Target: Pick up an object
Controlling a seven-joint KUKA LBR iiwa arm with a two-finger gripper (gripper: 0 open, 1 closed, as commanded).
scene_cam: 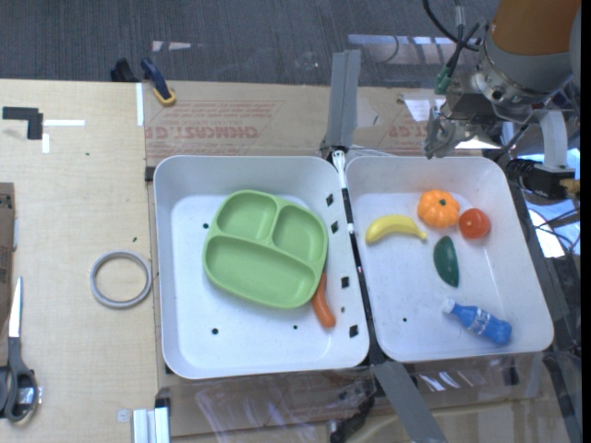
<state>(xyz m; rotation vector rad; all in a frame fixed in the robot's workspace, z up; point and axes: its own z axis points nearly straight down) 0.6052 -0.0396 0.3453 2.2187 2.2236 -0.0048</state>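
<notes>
**Ana:** Nearest to us is the blue bottle point(479, 323), lying on its side in the near corner of the right bin point(406, 332). Just behind it sits the dark green vegetable point(447, 260), maybe a cucumber or pepper, then the banana point(395, 229), the orange pumpkin point(438, 209) and the red tomato point(474, 223).

**Ben:** And the left bin point(180, 275)?

**Ana:** A green divided plate point(266, 247) fills the middle, with an orange carrot point(322, 306) tucked against its near right edge, close to the wall between the bins.

**Ben:** Where is the gripper point(436, 144)?

**Ana:** Farthest back, above the far rim of the right bin, hanging from the grey arm with its orange band point(540, 12). Nothing is between its fingers, and whether they are spread or pressed together I cannot tell; they are dark and small against the clutter.

**Ben:** So no pick has begun, I'd judge. What could spoil it?

**Ana:** The pumpkin and tomato are touching, or nearly so. A finger coming down between them would likely shove one aside rather than close around it. The bottle is round and lies near the wall, so it could roll or leave no room for the outer finger. The banana's curve may let it pivot out of a pinch taken near one end.

**Ben:** And the carrot?

**Ana:** Pressed to the plate's edge; a finger could land on the plate and tip it.
</notes>
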